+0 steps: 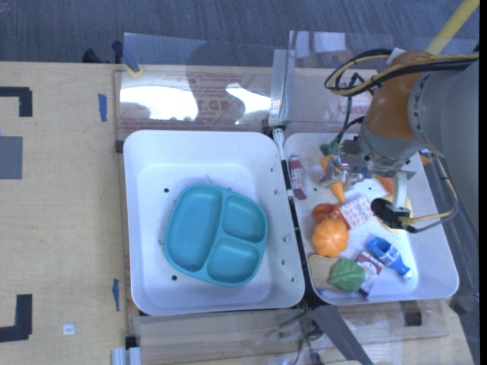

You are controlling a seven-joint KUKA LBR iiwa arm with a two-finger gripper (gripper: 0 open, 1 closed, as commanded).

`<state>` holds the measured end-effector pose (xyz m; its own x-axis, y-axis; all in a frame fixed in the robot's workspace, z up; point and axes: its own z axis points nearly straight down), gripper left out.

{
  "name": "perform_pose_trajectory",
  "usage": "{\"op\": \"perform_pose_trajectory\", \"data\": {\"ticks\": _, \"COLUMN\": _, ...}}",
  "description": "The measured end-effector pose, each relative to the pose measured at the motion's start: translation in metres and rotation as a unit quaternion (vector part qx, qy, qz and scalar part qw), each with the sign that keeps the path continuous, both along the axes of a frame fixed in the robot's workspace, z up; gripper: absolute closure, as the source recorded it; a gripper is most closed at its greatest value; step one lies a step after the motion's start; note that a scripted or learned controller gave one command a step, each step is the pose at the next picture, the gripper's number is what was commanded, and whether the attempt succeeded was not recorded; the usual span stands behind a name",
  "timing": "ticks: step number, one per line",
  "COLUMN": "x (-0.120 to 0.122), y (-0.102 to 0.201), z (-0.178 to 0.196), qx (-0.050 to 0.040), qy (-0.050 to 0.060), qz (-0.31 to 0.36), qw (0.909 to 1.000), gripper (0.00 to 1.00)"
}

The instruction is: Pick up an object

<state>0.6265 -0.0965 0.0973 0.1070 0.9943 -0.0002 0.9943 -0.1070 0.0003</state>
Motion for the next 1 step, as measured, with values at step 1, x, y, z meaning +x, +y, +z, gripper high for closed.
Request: {"op": "perform_pose_trajectory", "data": {"ticks": 1, "x": -0.011, "y": 0.061, "z": 0.104, "qx": 0.0008, "qy": -0.004, "qz": -0.002, "qw": 1.0, "gripper": 1.0}}
